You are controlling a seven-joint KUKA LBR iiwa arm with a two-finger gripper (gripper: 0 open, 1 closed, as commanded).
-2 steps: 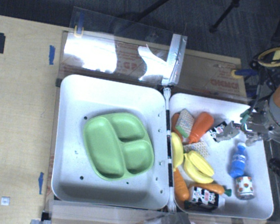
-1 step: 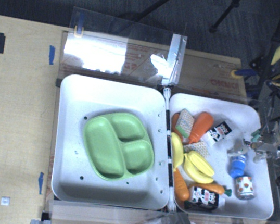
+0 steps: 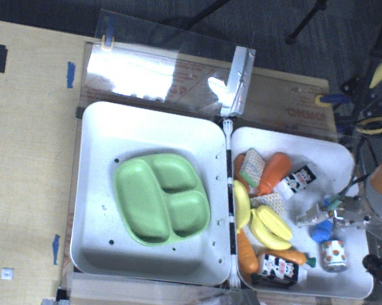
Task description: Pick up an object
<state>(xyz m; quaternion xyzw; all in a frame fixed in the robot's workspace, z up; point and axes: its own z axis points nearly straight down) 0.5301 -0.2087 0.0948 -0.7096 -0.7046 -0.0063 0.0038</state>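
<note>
Green plastic — one divided plate [image 3: 162, 197] with three compartments lies in the left bin [image 3: 95, 169], on the pale wooden surface [image 3: 18, 157]. Right bin [image 3: 354, 282] holds the pile: two carrots, one upright [image 3: 275, 173] by a small packet [image 3: 252, 166], one [image 3: 247, 254] low against the divider; a bunch of bananas [image 3: 269, 225]; two black-and-white cartons [image 3: 278, 269]; one small printed can [image 3: 334, 255]. The tool [image 3: 325, 211] hovers above the bin's right half, over a blue object [image 3: 321, 232] — too blurred to tell whether spread or pressed together. The arm is cut off at the right edge.
</note>
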